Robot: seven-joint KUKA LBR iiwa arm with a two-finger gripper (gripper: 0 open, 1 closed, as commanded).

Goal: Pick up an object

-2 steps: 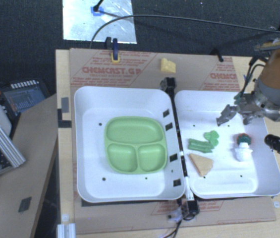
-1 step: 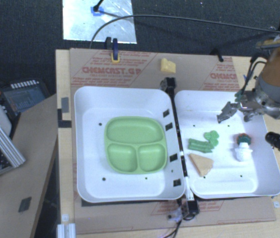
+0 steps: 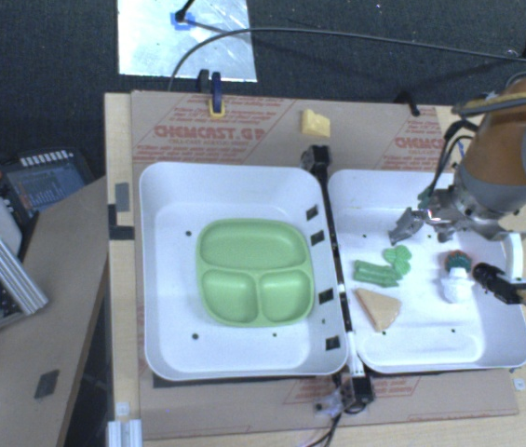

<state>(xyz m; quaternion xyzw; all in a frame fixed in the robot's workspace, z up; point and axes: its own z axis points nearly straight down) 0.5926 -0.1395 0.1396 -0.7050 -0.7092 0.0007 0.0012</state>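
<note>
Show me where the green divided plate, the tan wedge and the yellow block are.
green divided plate [image 3: 251,271]: camera view, centre ridge.
tan wedge [image 3: 379,307]: camera view, middle of its top face.
yellow block [image 3: 316,123]: camera view, its centre.

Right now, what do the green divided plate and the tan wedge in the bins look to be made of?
The green divided plate looks like molded plastic with a matte finish: uniform colour, soft rounded compartment edges, no sharp glare. The tan wedge looks like dull plastic or foam toy food, perhaps a bread or pizza slice; too small to be sure.
</note>
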